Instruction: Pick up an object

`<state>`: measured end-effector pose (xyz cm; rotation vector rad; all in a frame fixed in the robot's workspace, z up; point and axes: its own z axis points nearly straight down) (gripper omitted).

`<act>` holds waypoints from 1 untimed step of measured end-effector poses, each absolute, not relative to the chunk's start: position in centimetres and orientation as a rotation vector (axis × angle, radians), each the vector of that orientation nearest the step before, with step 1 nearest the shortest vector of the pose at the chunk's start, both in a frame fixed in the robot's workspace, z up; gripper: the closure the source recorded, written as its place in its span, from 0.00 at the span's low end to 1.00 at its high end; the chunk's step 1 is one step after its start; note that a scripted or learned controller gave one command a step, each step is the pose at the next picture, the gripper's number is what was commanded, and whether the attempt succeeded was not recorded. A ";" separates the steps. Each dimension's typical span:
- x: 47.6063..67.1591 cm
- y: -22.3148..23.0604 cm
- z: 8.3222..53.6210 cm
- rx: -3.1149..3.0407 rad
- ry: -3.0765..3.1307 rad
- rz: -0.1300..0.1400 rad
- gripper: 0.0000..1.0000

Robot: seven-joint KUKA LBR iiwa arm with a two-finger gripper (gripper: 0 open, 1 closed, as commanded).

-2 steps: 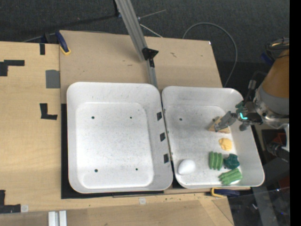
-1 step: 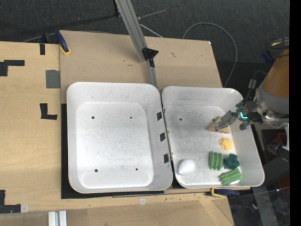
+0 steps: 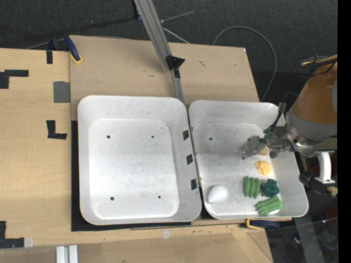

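You have the gripper [image 3: 253, 147] inside the right bin [image 3: 230, 114], at centre right of the frame, with the arm [image 3: 315, 111] entering from the right edge. Its grey fingers point leftward over the bin floor, and nothing shows between them. Whether they stand open or closed cannot be told from this angle; the shapes are too small and blurred.

The candidate objects all lie in the lower right part of that bin. A yellow piece [image 3: 264, 167] sits just below the gripper, close to it but apart. Below that, a green ridged piece [image 3: 251, 187] stands beside a dark teal piece [image 3: 270, 188], the two near or touching. A second green piece [image 3: 269, 205] lies against the bin's lower rim, and a white rounded object [image 3: 218, 194] rests apart to the left, near the divide between bins. The left bin [image 3: 131, 106] holds no objects.

Assessment: the pick is not yet made. No object is lifted and none is seen gripped. Left to do: close on an object, most likely the yellow piece given its nearness, and raise it clear. Note the risk that crowded items in the corner may be nudged, not grasped.
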<state>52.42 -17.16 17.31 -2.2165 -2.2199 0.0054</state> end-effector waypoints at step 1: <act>51.9 -16.9 12.9 -2.217 -2.218 0.006 0.00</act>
